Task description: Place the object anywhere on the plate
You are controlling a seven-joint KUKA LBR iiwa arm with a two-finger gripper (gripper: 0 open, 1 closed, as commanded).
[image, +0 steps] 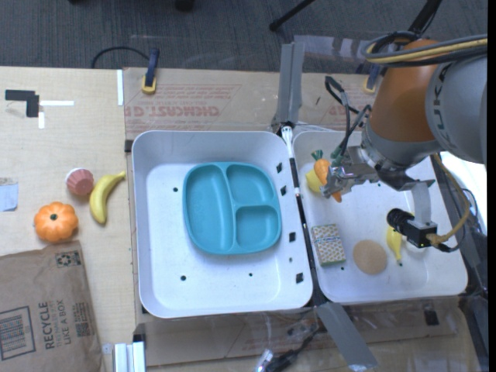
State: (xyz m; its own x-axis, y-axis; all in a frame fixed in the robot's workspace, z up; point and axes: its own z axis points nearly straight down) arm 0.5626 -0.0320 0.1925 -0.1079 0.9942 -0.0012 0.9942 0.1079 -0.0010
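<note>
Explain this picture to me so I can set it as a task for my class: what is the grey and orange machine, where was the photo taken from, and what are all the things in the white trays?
The photo comes from one fixed camera above a bench, looking down at a slant. The grey machine with the orange band is a robot arm reaching in from the right. Its gripper, a two-finger claw, hangs over the right bin, close to a small orange carrot-like toy and a yellow piece. Whether it grips anything is unclear. That bin also holds a patterned sponge-like block, a tan round disc and a small banana. The left bin holds a teal plate with three compartments, where an object should go. On the bench to the left lie a pumpkin, another banana and a pinkish cupcake-like toy.
</note>
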